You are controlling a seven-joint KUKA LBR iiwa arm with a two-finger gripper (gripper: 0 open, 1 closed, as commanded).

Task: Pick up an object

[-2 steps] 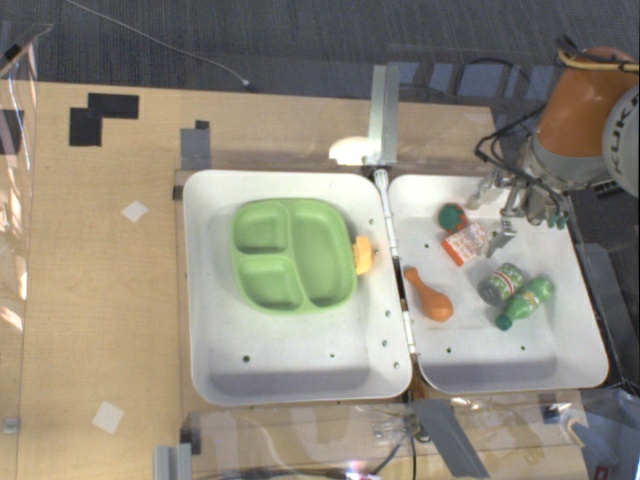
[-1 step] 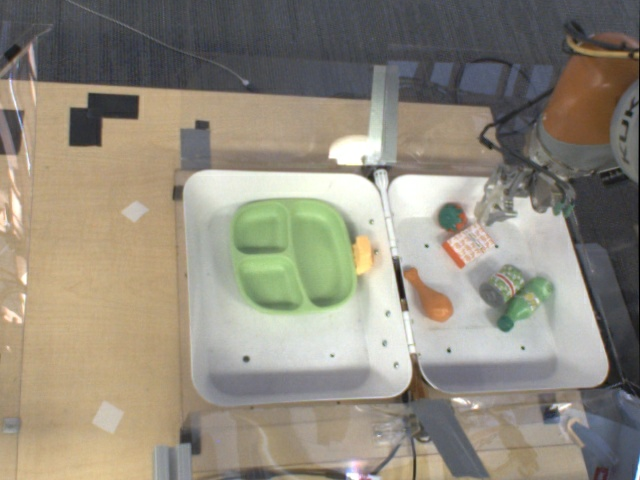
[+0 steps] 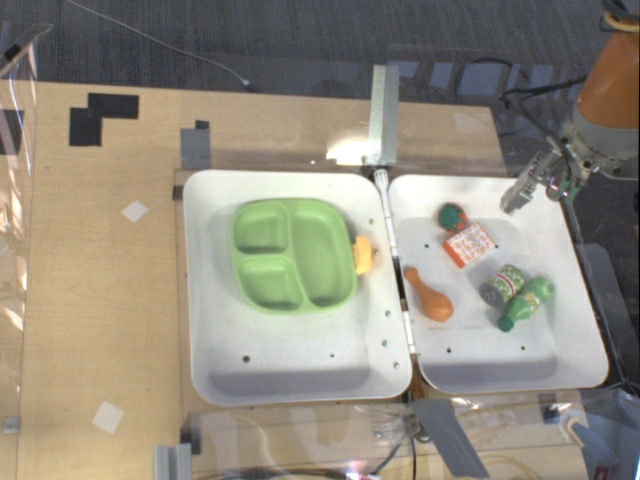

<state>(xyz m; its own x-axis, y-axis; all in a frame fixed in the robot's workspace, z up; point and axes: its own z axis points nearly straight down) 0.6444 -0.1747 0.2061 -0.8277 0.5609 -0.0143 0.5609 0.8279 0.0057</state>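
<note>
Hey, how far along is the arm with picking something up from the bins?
Nothing looks picked yet. The gripper sits over the right bin's upper right corner, with the ball, red box, can, bottle and drumstick lying there. Choosing, grasping and lifting remain.

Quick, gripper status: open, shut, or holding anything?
Gripper: cannot be told from this view; it sits over the right bin's upper right corner, nothing seen in it.

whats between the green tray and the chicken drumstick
In the camera view, a small yellow-orange piece lies at the green tray's right edge; then come the two bins' adjoining rims before the drumstick.
</note>
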